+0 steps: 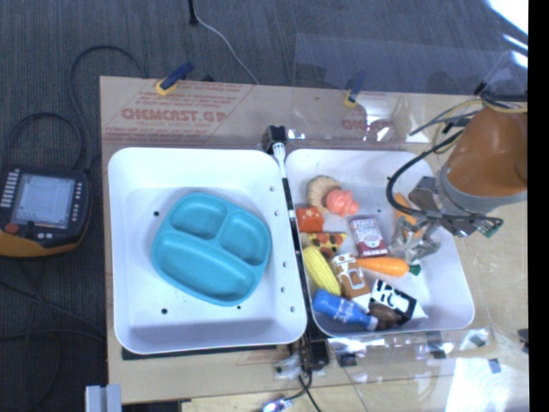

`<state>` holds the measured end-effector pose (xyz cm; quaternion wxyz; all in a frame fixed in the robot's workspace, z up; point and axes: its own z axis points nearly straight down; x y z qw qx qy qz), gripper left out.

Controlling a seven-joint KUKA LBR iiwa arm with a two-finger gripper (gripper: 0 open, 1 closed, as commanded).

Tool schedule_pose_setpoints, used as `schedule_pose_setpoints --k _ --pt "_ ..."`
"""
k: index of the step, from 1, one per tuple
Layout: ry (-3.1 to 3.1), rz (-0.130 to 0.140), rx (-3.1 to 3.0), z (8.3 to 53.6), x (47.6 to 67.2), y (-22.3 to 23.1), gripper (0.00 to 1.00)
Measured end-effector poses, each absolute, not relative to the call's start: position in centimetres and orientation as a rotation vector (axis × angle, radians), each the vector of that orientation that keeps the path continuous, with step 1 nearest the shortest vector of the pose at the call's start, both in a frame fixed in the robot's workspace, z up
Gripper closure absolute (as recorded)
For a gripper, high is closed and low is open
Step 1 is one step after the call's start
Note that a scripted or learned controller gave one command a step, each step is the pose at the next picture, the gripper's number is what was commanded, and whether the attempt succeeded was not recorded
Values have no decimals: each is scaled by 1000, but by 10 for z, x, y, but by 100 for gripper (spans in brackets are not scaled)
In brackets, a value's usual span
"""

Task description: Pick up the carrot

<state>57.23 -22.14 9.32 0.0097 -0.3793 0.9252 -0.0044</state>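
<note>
Metal fingers of the gripper hang low at the right side of the frame, over the right bin, just above the carrot. From where I stand they look slightly spread, and nothing sits between them, so the claw is open and holds nothing. The carrot lies flat, lower right of centre in the frame, its green stub pointing right, almost under the fingertips. It is crowded: a corn cob lies to its left, a small red packet above it, a black-and-white pack below it.

It looks like a toy carrot, so I would judge it light, stiff and smooth, likely to slip or roll if pinched off-centre. The thick middle seems the best place to grasp, fingers across its length, clear of the neighbours.

A blue divided plate rests in the left bin.
</note>
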Motion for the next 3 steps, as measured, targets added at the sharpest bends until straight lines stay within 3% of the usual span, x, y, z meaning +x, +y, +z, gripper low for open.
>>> schedule_pose_setpoints --k 1,2,3 --pt "3079 -3 -552 195 639 -183 100" --pt "3058 -3 -676 96 593 -219 100" --pt "3056 -2 -674 104 594 -218 100"
